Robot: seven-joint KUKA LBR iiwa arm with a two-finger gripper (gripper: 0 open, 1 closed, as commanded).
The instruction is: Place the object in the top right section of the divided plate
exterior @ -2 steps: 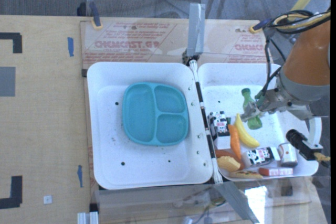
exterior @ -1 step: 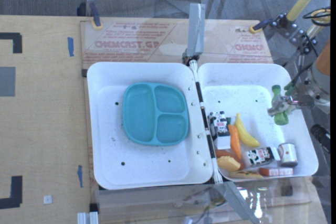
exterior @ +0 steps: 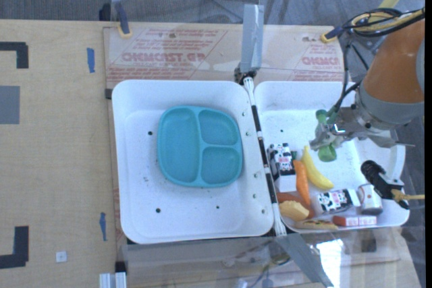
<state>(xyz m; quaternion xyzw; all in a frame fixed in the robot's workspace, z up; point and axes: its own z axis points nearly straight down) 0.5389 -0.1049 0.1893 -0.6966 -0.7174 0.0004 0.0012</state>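
Bench: two white bins (exterior: 135, 212) side by side
Gripper (exterior: 327, 138): above right bin, grip state unclear, cannot tell
Green object (exterior: 327, 152): just beneath it
Banana (exterior: 314, 168): beside, lower left
Divided plate (exterior: 200, 146): well left
Advice: confirm grasp, lift clear of divider, release over section (exterior: 217, 127)

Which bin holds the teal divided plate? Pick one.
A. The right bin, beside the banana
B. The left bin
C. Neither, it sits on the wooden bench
B. The teal divided plate lies inside the left bin, while the banana and the other small items lie in the right bin.
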